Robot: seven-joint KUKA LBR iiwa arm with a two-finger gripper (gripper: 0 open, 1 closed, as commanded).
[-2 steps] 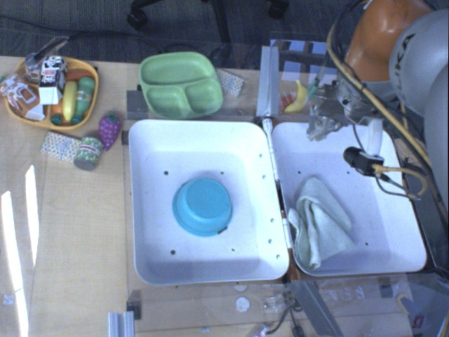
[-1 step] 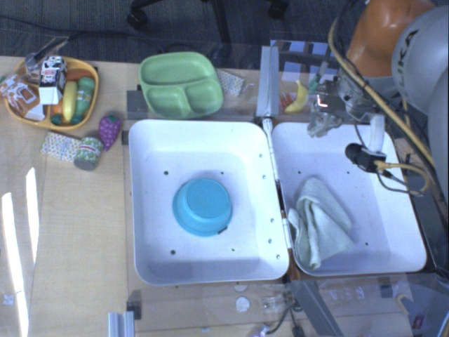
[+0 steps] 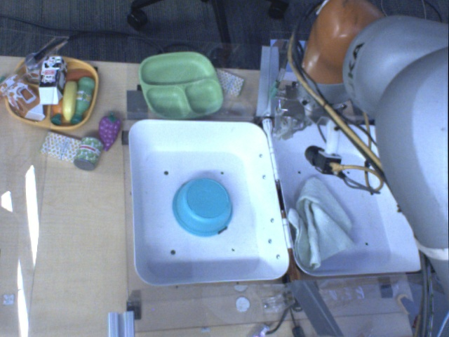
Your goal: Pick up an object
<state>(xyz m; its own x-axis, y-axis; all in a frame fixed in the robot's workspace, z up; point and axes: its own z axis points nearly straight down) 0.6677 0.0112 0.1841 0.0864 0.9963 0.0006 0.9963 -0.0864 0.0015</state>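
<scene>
— Where was the gripper [image 3: 286, 121] seen?

— At the far end of the right bin [image 3: 393, 248], close against the wall shared with the left bin [image 3: 151, 209]. It was hung from the grey arm [image 3: 403, 83], which was bent in from the right and over most of that bin, the orange band [image 3: 337, 30] uppermost and the cables looped beneath the wrist.

— And what could be picked?

— Two things were noted. A pale cloth [image 3: 323, 227] was lying crumpled in the right bin, nearer the camera than the gripper and a little to its right, its long axis running roughly from far to near. A blue bowl [image 3: 203, 206] was set upside down, probably, in the middle of the left bin, across the dividing wall.

— Which was judged the nearer?

— The cloth; no wall had to be crossed for it.

— Was anything held?

— That could not be told: the tool's tip was lost in clutter and glare, and nothing was seen hanging from it.
</scene>
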